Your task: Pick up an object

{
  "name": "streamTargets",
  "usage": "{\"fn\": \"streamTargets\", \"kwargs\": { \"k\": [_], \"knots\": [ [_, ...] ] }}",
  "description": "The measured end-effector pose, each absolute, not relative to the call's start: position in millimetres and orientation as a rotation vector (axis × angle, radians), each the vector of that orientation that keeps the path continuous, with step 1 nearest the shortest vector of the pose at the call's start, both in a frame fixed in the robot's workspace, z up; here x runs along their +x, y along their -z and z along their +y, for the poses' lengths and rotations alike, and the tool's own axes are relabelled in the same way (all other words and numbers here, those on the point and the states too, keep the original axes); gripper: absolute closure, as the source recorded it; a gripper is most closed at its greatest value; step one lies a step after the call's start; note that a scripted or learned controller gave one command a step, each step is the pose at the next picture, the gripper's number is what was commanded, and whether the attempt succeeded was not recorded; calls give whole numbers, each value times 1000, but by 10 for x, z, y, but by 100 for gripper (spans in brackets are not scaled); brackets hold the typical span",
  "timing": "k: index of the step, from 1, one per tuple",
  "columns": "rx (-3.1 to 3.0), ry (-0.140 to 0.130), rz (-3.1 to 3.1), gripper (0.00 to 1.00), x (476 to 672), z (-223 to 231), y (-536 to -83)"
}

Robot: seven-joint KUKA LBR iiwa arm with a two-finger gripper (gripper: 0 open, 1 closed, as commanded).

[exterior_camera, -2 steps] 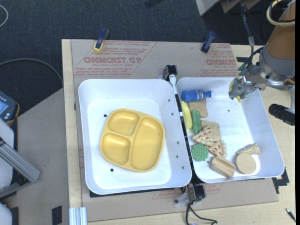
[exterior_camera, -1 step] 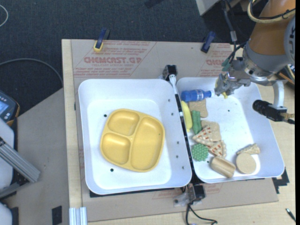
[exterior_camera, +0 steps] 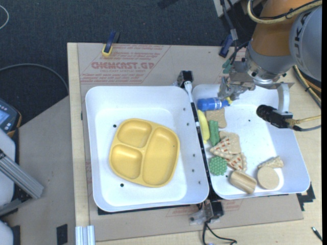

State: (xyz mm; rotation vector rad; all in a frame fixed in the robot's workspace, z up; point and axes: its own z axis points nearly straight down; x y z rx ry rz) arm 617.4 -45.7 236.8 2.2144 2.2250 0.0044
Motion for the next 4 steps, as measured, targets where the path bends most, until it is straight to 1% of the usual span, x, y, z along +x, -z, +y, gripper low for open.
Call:
{"fn": "streamTargets", "kwargs": {
  "k": [1,2,3,4],
  "knots": [
    [2219,1,2227,100,6143,-9,-2345],
    [2222,0,2220,100,6164,-87,-2341],
    [2224,4,2223,100,6188,-91,-2159],
    [2222,3,2225,100,6146,31,-2194]
  ]
}}
